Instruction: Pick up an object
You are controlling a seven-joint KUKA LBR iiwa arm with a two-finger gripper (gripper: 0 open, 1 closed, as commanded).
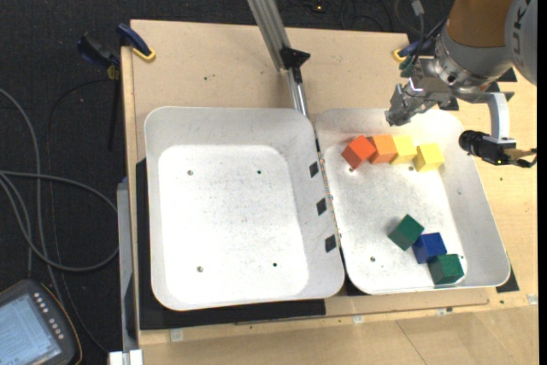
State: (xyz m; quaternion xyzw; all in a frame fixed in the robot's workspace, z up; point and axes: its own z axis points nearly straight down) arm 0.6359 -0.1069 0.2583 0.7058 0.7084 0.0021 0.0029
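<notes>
Hovering far of the orange cube, gripper, jaws' state unclear; cube looks light, rigid: pinch its flat sides.

The wooden bench bears two shallow white bins side by side, touching along their inner rims. The right bin lies under the gripper; the left bin sits well apart from it.

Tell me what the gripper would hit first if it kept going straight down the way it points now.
Probably the right white bin's floor near its far rim, just behind the small orange cube. The gripper hangs above that spot; depth is hard to judge, so it might clip the cube.
</notes>
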